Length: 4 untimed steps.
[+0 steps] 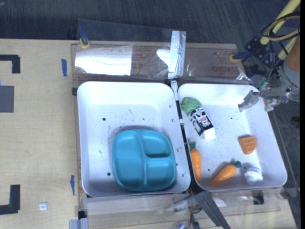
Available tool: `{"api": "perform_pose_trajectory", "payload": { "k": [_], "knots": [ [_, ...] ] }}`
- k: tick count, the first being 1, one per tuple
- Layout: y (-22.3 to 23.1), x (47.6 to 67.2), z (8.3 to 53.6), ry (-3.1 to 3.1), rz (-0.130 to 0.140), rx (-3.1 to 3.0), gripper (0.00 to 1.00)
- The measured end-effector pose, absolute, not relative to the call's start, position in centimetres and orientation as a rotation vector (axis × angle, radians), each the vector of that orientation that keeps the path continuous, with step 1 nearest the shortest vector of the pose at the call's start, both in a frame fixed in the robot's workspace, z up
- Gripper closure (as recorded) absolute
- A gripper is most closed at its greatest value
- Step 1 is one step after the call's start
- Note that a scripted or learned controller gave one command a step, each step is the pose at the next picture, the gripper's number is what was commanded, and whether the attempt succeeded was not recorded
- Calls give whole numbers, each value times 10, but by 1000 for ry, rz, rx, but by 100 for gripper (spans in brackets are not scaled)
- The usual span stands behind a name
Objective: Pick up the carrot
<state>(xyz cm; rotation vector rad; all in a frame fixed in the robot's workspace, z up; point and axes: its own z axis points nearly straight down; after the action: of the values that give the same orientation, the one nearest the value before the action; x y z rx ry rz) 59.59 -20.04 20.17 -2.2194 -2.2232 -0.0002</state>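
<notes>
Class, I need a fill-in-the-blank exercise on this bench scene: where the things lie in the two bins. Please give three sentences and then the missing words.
1. The blue tray lies in the ____ bin as the camera sees it.
2. The right bin holds ____ carrots.
3. The end effector is over the right bin's far ____ corner.

Missing words: left; two; right

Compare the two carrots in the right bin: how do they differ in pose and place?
The carrot by the divider lies nearly upright in the view, leaf end up, against the bin's left wall. The carrot near the front lies slanted, leaf end up-right, beside a white item. Both are orange with green tops.
</notes>
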Motion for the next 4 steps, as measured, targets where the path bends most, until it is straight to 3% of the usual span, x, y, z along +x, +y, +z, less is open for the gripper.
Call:
{"api": "perform_pose_trajectory", "payload": {
  "k": [1, 2, 3, 4],
  "knots": [
    [-136, 541, 151, -2344, 1, -2087, 0],
    [-70, 501, 185, -2181, 0, -2257, 0],
    [-93, 479, 159, -2321, 2, -2113, 0],
    [-97, 481, 88, -2295, -6, -2157, 0]
  ]
}}
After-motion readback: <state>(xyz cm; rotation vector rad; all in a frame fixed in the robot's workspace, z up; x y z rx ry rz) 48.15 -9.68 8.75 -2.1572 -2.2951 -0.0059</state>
